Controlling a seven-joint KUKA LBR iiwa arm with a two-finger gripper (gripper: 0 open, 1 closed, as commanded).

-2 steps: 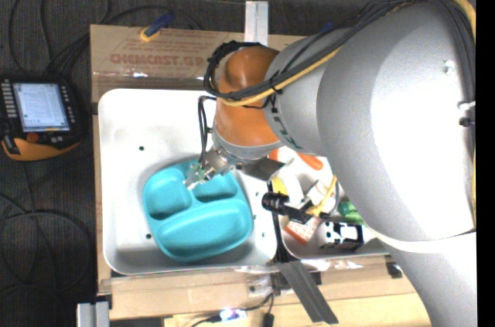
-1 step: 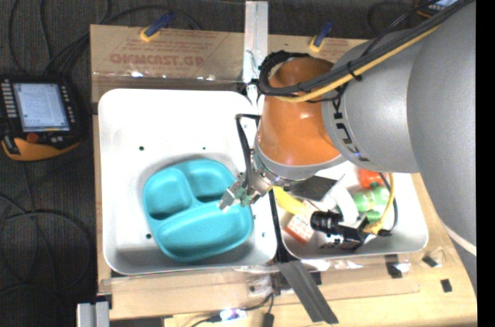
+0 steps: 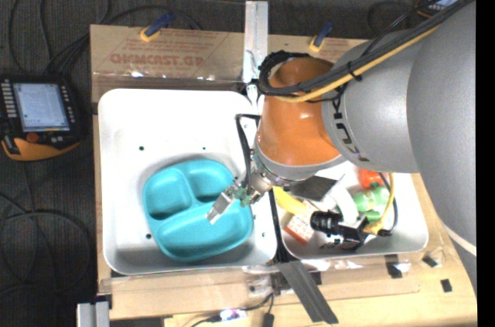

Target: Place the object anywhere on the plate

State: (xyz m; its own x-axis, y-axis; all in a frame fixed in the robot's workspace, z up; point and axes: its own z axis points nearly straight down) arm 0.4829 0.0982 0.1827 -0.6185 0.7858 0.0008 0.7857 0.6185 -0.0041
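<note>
camera view: gripper (image 3: 230, 202) over the right part of the teal divided plate (image 3: 186, 213) in the left bin (image 3: 124, 132), fingers (image 3: 219, 208) close together around a small green object (image 3: 246, 196), barely parted. right bin (image 3: 414, 236) holding mixed items beneath the arm (image 3: 387, 109).

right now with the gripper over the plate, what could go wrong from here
1. The gripper hangs over the right edge of the teal plate, so a small green thing seen at its fingers could drop onto the rim and roll into the left bin.
2. Its grasp looks unclear; it may carry nothing.
</note>
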